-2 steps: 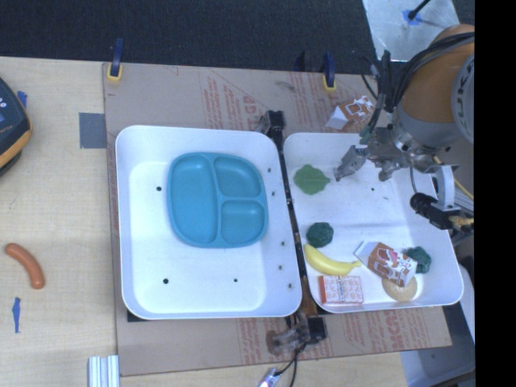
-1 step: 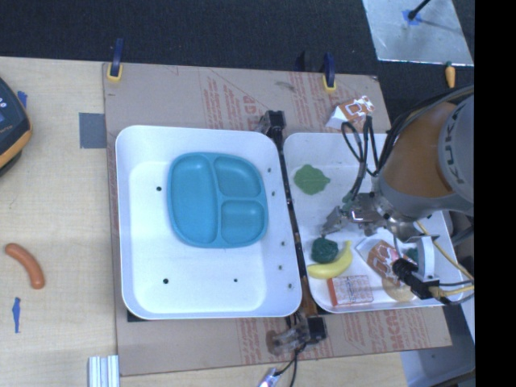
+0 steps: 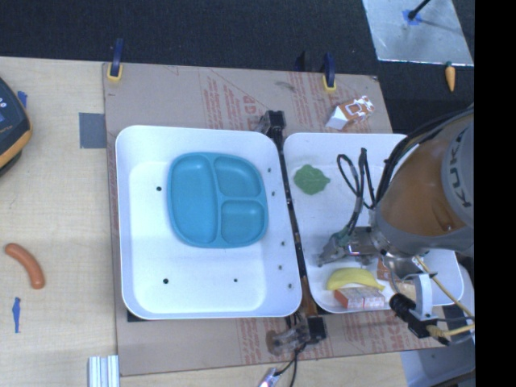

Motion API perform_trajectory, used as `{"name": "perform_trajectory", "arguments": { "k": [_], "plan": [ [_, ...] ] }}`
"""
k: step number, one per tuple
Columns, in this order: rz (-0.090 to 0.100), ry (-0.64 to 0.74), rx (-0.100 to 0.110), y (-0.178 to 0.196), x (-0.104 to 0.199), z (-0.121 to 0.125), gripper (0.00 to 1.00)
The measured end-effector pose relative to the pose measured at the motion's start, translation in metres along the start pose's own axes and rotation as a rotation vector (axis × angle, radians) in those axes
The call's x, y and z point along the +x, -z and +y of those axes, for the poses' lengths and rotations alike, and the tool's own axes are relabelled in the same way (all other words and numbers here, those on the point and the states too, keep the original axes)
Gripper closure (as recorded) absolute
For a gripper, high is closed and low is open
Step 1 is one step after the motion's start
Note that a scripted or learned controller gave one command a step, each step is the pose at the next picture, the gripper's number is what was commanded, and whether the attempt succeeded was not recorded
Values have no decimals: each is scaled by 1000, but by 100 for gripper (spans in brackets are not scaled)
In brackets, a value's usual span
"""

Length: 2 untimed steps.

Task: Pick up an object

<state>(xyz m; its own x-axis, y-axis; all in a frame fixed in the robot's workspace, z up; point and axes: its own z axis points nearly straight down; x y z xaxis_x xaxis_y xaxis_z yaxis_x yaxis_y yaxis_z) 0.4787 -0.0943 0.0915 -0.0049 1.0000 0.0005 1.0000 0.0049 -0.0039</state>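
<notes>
Low in right bin, jaws apart, beside banana; green piece well apart.

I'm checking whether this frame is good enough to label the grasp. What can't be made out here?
- Gripper: the arm's wrist covers most of it, so finger state is unclear.
- Right bin: its right half is hidden under the arm.
- Red-and-white packet below the banana: print too small to read.
- Device on the bench: cut off by the left edge.
</notes>
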Motion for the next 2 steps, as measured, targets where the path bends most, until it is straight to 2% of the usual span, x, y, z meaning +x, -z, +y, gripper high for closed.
{"name": "perform_trajectory", "arguments": {
  "k": [1, 2],
  "plan": [
    [0, -1, -1, 0, -9, 46, 0],
    [-1, 2, 1, 10, -10, 45, 100]
  ]
}}
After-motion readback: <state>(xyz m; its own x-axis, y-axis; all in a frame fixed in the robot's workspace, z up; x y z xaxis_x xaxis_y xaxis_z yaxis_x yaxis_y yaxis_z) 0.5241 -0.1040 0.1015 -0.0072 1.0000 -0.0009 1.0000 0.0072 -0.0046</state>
